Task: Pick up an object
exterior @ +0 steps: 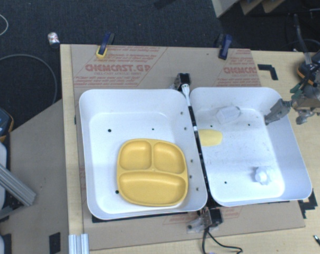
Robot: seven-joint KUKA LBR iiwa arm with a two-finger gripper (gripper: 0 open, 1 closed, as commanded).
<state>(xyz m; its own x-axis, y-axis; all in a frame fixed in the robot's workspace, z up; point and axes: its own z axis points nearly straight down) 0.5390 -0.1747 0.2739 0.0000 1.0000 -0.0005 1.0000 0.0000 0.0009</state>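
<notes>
My gripper hangs over the right rim of the right bin, at its far right corner. Its two grey fingertips stand apart, open, with nothing between them. In that bin lie a pale yellow piece against the left wall, a clear crumpled object near the back, and a small white object toward the front right. The gripper is well to the right of the clear object and above and behind the small white one.
The left bin holds a yellow divided plate in its front half. A black divider strip runs between the two bins. Blue clamps sit on the cardboard's back edge.
</notes>
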